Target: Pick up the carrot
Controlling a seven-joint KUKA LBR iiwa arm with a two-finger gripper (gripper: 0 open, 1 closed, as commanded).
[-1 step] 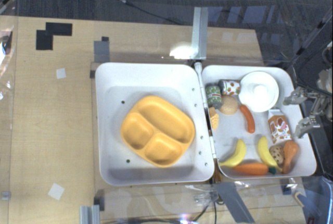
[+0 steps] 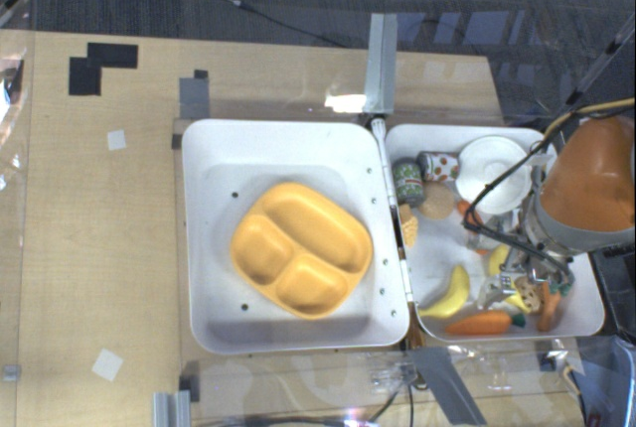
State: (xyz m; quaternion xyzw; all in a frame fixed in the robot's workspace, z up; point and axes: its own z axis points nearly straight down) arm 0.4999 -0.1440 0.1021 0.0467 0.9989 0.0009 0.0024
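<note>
No legible text, label, brand, number or sign on any object in view.

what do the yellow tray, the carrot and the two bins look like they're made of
Yellow tray: likely moulded plastic, with smooth rounded compartments and a soft sheen.
Carrot: probably a plastic toy, evenly orange and slightly glossy; real can't be ruled out.
Left bin and right bin: seemingly thin white plastic, with rounded corners and matte walls.
</note>
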